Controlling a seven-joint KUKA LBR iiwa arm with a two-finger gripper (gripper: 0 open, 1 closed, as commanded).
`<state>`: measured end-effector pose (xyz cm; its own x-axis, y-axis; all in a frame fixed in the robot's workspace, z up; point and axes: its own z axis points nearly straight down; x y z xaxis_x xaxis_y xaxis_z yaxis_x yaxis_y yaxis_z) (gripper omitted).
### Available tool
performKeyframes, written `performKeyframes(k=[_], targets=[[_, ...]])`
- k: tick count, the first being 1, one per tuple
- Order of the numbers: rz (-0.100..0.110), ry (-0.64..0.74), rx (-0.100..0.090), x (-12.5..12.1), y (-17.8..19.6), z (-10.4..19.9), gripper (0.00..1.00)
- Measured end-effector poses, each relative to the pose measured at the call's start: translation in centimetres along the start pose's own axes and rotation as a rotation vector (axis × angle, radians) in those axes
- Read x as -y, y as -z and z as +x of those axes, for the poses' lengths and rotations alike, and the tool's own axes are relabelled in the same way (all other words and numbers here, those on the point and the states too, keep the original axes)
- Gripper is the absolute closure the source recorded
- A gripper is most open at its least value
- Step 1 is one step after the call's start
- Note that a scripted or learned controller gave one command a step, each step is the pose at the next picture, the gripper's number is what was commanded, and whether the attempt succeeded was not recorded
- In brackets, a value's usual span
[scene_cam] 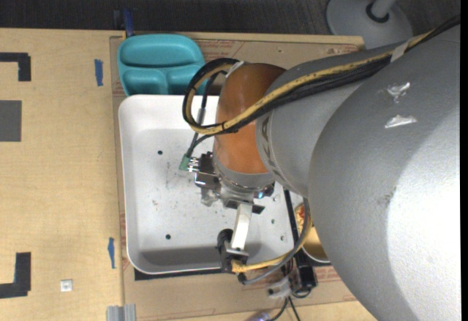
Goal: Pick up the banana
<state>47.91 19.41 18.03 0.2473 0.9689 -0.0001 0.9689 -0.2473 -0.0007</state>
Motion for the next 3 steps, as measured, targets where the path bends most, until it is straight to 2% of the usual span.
performKeyframes(k=[1,3], targets=[[-0.001,0.287,-0.004,-0.6,-9.2,3.4,1.0],[-0.001,0.284,-0.005,-0.5,-7.3,3.5,1.0]])
